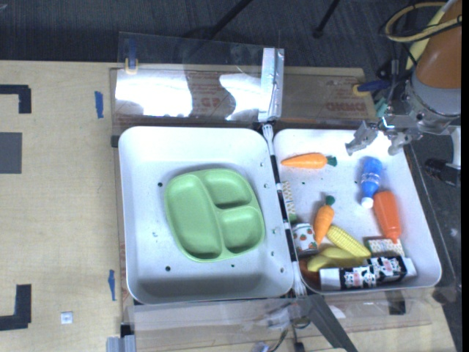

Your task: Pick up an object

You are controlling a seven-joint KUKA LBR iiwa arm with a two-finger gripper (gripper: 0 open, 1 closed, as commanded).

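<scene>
The gripper (pixel 377 139) hung over the far corner of the right bin (pixel 429 259), its two fingers (pixel 357 139) spread apart with nothing between them. Just below it in the view, close to its tips, lay the blue bottle (pixel 370 179), which looked the likeliest thing to pick; the orange bottle (pixel 388 213) lay touching or nearly touching the blue one's nearer end. Off to the gripper's left lay one carrot (pixel 303 161), and further down toward the near wall were a second carrot (pixel 323 217), a corn cob (pixel 347 241), a banana (pixel 327 258) and a cow-print carton (pixel 363 273), packed close together. Well to the left sat the green tray (pixel 215 213) in the other bin (pixel 135 196). The risks, as I judged them: the blue bottle is round and might roll or squirt out of a closing grip, the fingers might land across both bottles at once, and a descent so near the bin's corner might strike the wall.
</scene>
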